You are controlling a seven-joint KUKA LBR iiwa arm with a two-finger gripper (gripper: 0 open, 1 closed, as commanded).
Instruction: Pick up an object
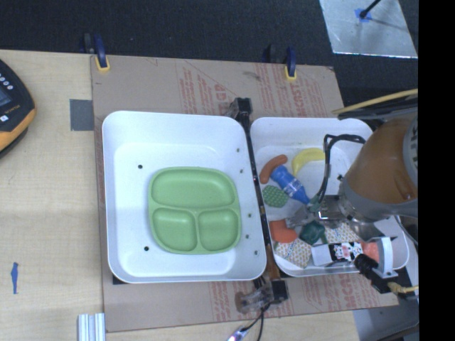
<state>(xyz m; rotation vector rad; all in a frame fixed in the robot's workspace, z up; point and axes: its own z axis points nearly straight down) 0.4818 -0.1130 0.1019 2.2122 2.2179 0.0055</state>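
Gripper (313,222) low in right bin (264,130) over dark green object (311,231); finger state indiscernible. Nothing lifted; pick pending.

green tray (193,209) | 2 white bins (121,190) | blue bottle (288,182) | possibly orange sausage (273,167)

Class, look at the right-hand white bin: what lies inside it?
The right bin holds a jumble: a blue bottle, an orange sausage shape, a yellow piece and a dark green item. The arm covers the bin's right part, hiding whatever lies beneath.
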